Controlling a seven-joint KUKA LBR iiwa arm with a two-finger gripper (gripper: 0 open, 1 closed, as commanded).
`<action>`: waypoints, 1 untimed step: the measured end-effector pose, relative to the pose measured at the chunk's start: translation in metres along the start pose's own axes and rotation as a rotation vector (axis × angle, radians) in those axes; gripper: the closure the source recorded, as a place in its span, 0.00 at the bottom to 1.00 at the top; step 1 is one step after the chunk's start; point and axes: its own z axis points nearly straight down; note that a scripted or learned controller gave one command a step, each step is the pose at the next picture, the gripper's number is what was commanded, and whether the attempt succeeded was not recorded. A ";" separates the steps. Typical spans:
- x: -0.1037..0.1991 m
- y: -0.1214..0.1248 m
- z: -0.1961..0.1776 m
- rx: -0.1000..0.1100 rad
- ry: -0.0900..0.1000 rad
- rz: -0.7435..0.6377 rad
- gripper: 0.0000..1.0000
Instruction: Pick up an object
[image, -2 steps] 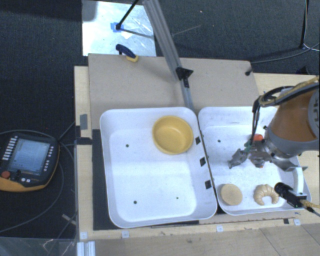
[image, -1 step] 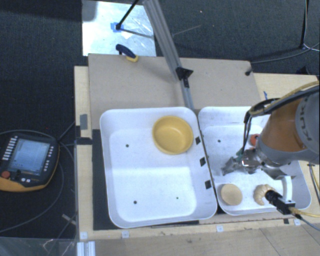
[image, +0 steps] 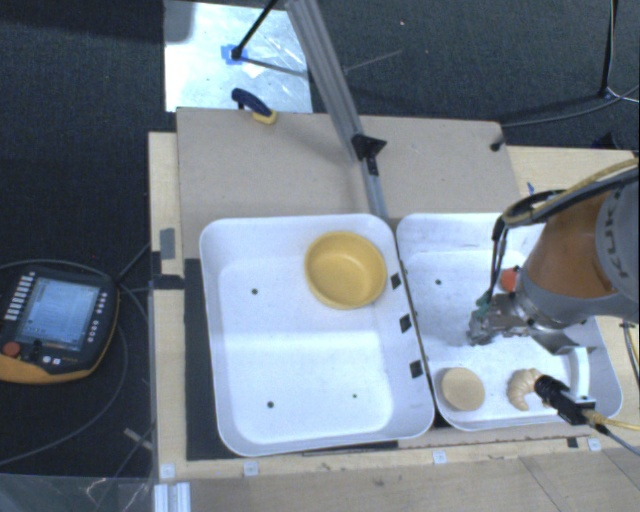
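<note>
Open floor is lying across most of the left bin (image: 240, 400), with just the yellow bowl (image: 346, 268) sitting near its far right corner, while the right bin (image: 440, 232) is crowding up with the arm (image: 575, 265), a round cookie (image: 462, 388) and a croissant (image: 522, 388) along its near edge.

Teach pendant (image: 52, 328) on dark floor at 9 o'clock; blue-yellow clamp (image: 252, 105) on bench edge, 11 o'clock.

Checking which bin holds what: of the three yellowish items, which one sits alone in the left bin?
The yellow bowl; the round tan piece and the croissant-like piece share the right bin.
</note>
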 end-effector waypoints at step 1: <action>0.008 0.007 -0.052 -0.004 0.000 -0.002 1.00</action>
